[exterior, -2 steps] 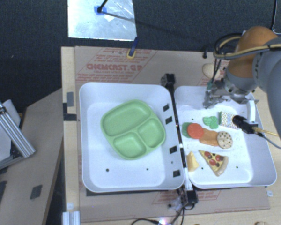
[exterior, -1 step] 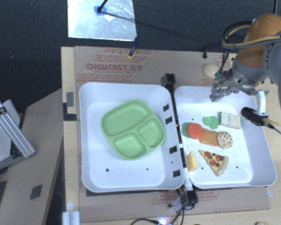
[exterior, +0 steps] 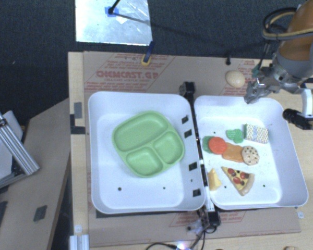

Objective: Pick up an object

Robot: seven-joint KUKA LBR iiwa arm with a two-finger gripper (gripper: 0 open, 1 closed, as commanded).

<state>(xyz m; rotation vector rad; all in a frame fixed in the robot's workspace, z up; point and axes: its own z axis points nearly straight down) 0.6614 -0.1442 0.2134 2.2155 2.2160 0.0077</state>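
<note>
1. Hanging over the far edge of the right bin (exterior: 289,155), the end effector (exterior: 251,97) points down; I cannot tell how it is set, and nothing shows in it.
2. The arm (exterior: 297,46) comes in from the right.
3. Toy food lies in the right bin, well apart from the end effector.
4. A green piece (exterior: 235,135) sits just beside a box (exterior: 256,133).
5. A red round piece (exterior: 217,145) touches an orange piece (exterior: 231,153), and a cookie (exterior: 250,155) is next to that.
6. A pizza slice (exterior: 238,178) and a cheese wedge (exterior: 214,179) lie nearer the front.
7. A green tray (exterior: 147,143) with three parts sits in the left bin (exterior: 101,139).
8. An egg (exterior: 235,78) rests on the counter (exterior: 130,73) behind the right bin.
</note>
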